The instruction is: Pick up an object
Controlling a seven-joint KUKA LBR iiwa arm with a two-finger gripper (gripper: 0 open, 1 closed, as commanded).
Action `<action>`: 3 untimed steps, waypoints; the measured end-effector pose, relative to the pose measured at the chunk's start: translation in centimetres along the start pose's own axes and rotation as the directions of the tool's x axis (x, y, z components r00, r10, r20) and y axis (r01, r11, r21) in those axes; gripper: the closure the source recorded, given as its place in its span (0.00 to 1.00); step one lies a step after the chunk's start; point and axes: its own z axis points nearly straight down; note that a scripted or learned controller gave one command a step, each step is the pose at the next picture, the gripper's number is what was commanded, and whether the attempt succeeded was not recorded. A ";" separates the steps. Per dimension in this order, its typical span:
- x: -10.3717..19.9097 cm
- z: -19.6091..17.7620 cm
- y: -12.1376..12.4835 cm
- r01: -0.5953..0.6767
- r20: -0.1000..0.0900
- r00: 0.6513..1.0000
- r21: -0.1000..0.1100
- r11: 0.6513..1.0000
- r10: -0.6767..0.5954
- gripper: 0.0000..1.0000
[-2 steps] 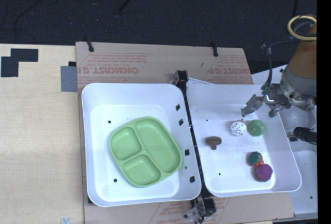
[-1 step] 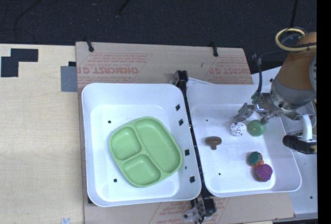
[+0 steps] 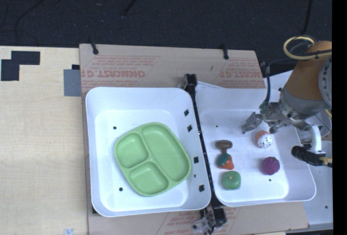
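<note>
Several small objects lie in the right bin (image 3: pixel 244 198). A white ball with red spots (image 3: pixel 264 140) rests near the bin's right side. My gripper (image 3: pixel 265 125) hangs just above and behind it, with its grey fingers (image 3: pixel 250 121) spread open and nothing between them. A purple lump (image 3: pixel 270 165) lies in front of the ball. To the left are a brown mushroom-shaped piece (image 3: pixel 223 145), a red and green toy (image 3: pixel 225 161) and a green round toy (image 3: pixel 231 180).
The left bin (image 3: pixel 103 120) holds a green divided plate (image 3: pixel 153 159). A black divider (image 3: pixel 198 141) runs between the two bins. The grey arm (image 3: pixel 309 84) comes in from the right over the right bin's edge, with a black part (image 3: pixel 306 155) beside it.
</note>
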 end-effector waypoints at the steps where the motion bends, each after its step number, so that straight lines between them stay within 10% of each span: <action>1: -0.1 -0.9 0.0 -0.001 0.000 1.000 0.000 1.000 0.001 1.00; 3: -0.7 -11.5 1.1 0.002 0.002 1.000 -0.006 1.000 -0.002 1.00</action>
